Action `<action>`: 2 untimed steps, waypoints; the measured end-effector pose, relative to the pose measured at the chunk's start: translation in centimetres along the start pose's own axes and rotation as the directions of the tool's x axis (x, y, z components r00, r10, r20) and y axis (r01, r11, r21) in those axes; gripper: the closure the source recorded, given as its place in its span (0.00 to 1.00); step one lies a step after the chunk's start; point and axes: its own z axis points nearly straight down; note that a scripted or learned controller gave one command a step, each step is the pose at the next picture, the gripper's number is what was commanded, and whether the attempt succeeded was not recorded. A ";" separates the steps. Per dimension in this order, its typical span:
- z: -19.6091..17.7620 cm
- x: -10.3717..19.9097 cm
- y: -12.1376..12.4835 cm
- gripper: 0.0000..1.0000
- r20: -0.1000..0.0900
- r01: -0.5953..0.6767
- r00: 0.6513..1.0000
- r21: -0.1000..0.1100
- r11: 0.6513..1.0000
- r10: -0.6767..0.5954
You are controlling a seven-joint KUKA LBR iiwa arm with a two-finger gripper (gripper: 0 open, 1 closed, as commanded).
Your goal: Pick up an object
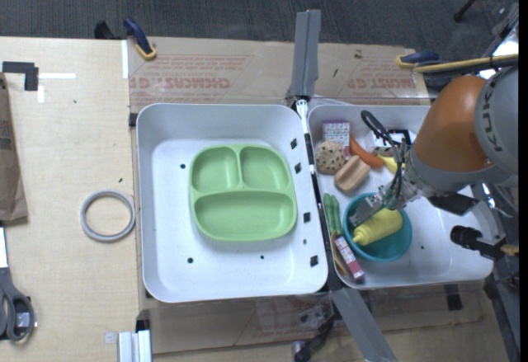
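The right bin (441, 265) holds a teal bowl (394, 246) with a yellow bottle-like object (379, 228) lying in it. Around the bowl lie a tan bread roll (352, 175), a round cookie (330, 157), a small purple box (336, 133), an orange carrot-like piece (365, 152), a green stick (332, 213) and a dark red marker (348, 259). My gripper (386, 202) hangs low over the bowl's upper left rim, right by the top end of the yellow object. The grey arm with its orange band (454, 133) covers the bin's right part.
The left bin (157, 212) carries a green divided plate (243, 191). On the bench to the left lie a grey tape ring (108, 215), scissors (15, 311) and a brown bag (8, 162). A grey post (305, 51) stands behind the two bins.
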 end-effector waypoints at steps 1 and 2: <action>0.0 -3.1 4.6 0.00 0.000 0.194 0.981 0.000 0.981 -0.194; -10.0 3.3 5.5 0.00 0.000 0.042 0.999 0.000 0.999 -0.042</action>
